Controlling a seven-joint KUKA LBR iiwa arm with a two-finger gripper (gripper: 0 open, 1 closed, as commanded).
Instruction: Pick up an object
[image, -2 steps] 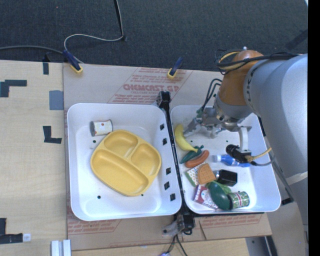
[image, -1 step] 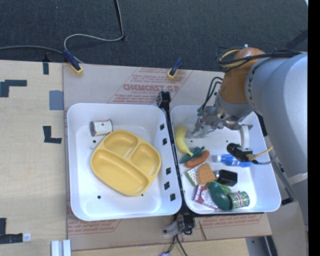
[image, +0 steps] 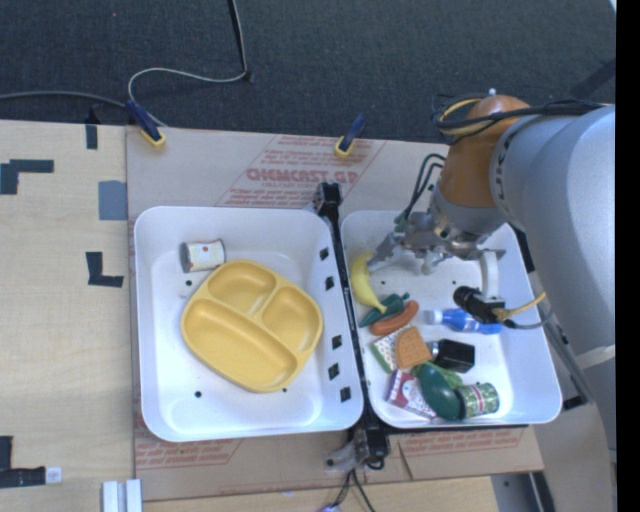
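Over the far part of the right bin (image: 540, 395) we see the gripper (image: 400, 252) with fingers spread and nothing between them, just above the banana (image: 364, 285); we judge the grasp not yet made.

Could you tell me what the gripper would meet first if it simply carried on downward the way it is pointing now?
Probably the bare white floor of the right bin, near its upper part. The gripper hangs just right of the banana, which it might graze; depth is unclear from this one slanted view.
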